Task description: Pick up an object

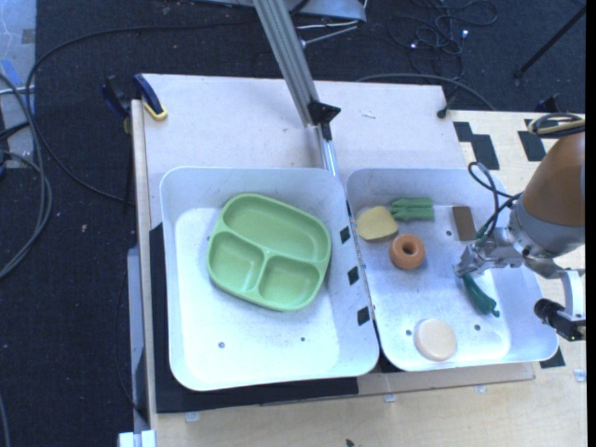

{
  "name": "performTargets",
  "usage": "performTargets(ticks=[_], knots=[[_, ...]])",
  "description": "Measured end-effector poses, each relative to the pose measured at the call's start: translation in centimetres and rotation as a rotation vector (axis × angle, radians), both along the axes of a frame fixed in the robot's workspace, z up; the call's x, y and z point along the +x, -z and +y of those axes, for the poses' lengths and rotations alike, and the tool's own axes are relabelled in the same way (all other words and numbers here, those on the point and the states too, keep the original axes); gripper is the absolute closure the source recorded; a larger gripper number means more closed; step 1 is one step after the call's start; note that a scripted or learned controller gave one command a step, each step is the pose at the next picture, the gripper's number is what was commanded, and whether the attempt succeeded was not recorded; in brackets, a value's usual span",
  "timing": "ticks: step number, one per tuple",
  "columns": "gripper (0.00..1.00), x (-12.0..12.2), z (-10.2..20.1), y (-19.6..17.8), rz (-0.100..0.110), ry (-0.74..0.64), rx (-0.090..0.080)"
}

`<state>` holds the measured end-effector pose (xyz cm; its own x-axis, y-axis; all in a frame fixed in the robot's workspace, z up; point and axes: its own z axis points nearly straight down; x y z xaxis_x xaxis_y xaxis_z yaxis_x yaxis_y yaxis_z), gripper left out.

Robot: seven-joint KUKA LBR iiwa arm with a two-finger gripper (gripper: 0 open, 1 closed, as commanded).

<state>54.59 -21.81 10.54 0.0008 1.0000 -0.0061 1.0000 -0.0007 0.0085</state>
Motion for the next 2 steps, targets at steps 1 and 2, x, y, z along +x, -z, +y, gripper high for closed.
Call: performTargets(ticks=[1,2], knots=[[1.00,0.9,-0.1,-6.0,0.003,-0.003,0.004],[1.00,0.7,0.3,-12.2,0.003,-0.004,0.004]])
